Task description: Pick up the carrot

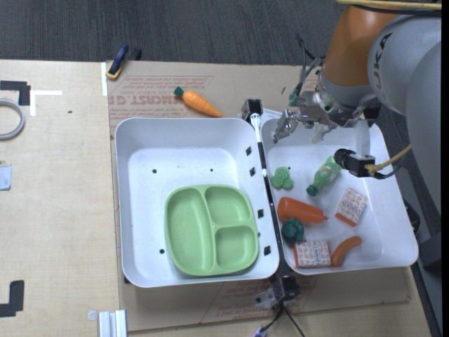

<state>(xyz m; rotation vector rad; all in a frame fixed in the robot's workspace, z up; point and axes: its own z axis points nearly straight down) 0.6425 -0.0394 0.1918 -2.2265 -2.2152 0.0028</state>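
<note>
The hand [303, 123], fingers apart and holding nothing, hangs above the carrot [301, 210], which lies crosswise below it toward the bin's near side.

Dark grey carpet [175, 12] lay beyond the gripper. A tan bench [56, 209] with black tape marks [15, 90] extended far left. Lighting was even.

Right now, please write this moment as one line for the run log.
gripper: above right bin's far end | carrot: on cardboard behind left bin, not held | task: not done
</note>
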